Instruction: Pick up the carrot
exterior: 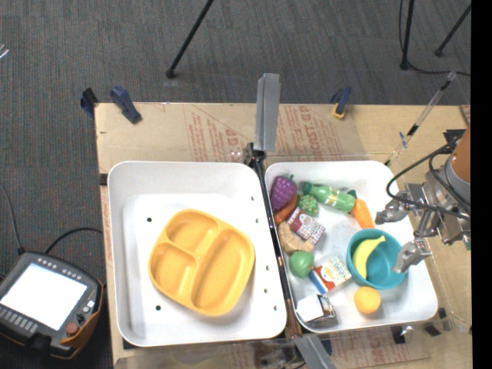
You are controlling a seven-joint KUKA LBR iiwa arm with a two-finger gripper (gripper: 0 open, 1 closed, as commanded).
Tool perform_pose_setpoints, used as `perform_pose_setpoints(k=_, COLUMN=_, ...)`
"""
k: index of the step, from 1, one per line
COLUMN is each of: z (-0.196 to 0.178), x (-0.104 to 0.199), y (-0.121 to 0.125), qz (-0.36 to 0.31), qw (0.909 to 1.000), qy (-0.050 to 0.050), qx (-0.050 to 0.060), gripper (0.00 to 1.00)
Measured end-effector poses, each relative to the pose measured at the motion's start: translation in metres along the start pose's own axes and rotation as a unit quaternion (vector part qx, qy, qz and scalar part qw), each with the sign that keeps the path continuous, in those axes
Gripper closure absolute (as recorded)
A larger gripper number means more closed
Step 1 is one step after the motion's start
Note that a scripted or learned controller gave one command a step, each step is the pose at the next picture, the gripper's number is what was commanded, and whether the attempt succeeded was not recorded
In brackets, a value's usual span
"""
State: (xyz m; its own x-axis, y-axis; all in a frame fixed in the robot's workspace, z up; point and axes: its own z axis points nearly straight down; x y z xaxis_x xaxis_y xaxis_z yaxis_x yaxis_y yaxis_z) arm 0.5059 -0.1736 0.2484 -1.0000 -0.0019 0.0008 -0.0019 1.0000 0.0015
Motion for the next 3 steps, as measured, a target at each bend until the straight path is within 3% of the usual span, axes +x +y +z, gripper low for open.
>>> perform_pose_setpoints(k=1, z=0.140, x=-0.069, y=-0.022, qz=0.058, qw=0.9983, qy=-0.011, qx=0.001, gripper=0.00)
perform_pose_setpoints(k=2, z=0.160, x=-0.105, y=0.008, qz=0.065, qw=0.9979, qy=-0.002, qx=0.000, gripper=0.00)
perform_pose_setpoints(k=3, z=0.162, x=-0.120, y=0.022, qz=0.056, qw=0.9984, qy=0.007, qx=0.001, gripper=0.00)
